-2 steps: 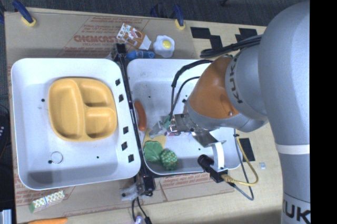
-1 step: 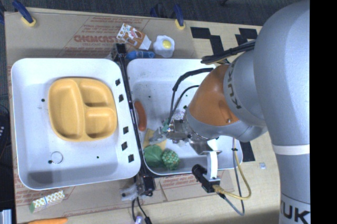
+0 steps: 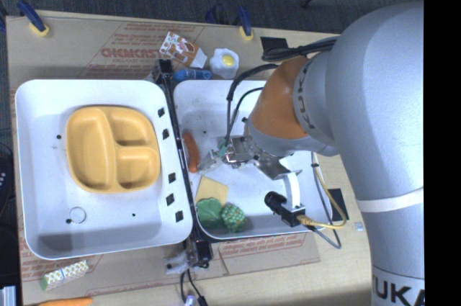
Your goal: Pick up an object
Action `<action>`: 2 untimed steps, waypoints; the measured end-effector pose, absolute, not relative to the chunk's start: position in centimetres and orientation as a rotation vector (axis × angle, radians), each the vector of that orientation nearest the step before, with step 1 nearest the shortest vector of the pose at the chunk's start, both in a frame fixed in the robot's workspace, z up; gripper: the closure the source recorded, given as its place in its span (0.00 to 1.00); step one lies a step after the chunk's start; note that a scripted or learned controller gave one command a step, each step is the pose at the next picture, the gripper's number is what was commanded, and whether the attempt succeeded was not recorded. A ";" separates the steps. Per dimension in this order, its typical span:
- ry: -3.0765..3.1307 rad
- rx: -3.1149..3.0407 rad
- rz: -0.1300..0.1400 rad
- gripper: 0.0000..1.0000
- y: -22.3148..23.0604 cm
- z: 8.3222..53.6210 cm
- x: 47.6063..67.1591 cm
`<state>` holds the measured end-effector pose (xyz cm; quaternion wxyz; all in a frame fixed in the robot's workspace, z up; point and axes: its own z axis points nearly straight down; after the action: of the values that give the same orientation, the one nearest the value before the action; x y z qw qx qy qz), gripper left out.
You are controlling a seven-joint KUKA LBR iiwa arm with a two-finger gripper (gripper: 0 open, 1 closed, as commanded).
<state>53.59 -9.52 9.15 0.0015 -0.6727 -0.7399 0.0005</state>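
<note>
Gripper (image 3: 229,155): hung low inside the right bin (image 3: 209,97), near that bin's middle, under the grey arm (image 3: 360,103) with its orange band (image 3: 277,106). Whether it was apart or together, I could not tell; the wrist and its cabling covered that part. Nothing could be seen caught in it.

Camera view, contents as I stood over the bench:

Right bin: an orange carrot-like piece (image 3: 191,150) lay at about nine o'clock from the gripper, just beside it and along the divider between the bins. A pale yellow wedge (image 3: 211,191) lay at about seven o'clock, near. A green leafy item (image 3: 210,212) and a green knobbly item (image 3: 233,217) sat touching each other at about six o'clock, against the near wall, a little further off.

Left bin (image 3: 29,153): a yellow divided tray (image 3: 113,147), resting flat, well apart from the gripper at nine o'clock.

Bench outside the bins: a small printed carton (image 3: 176,47), a blue item (image 3: 191,74) and a yellow-and-white round item (image 3: 225,61) stood at about twelve o'clock, beyond the far rim.

Progress, by my judgement: the pick was not done. Every item lay on a bin floor and none was lifted. The reach into the right bin looked complete; closing on an item and raising it were left. The carrot-like piece and the wedge seemed the likeliest targets, being nearest.
</note>
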 end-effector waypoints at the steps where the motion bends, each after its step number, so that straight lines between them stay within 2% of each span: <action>1: -2.250 -2.185 0.003 0.00 -9.4 9.1 48.3; 2: -2.453 -1.954 0.001 0.00 -9.3 9.1 47.6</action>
<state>47.60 -9.29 9.11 0.0027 -0.6229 -0.7823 0.0005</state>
